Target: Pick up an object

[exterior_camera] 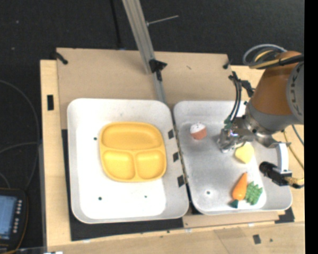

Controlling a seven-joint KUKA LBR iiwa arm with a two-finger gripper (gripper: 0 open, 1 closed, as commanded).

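Gripper: metallic two-finger gripper (229, 141) low over the right white bin (201, 194); finger spacing cannot be told.
Nearest object: pale yellow rounded wedge (244, 153), just beside the gripper, partly covered by the wrist.
Other objects: small pink-and-white rounded piece (198, 131); orange toy carrot with green top (240, 187).
Left bin: yellow three-compartment plastic tray (132, 151).

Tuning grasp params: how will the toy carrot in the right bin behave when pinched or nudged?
The carrot looks like smooth moulded plastic, so probably stiff, light, and a bit slippery. Its tapered body may squirt out of the jaws if pinched near the narrow tip. It lies flat with its green top alongside, near the right bin's front edge, so a push would likely pivot or roll it.
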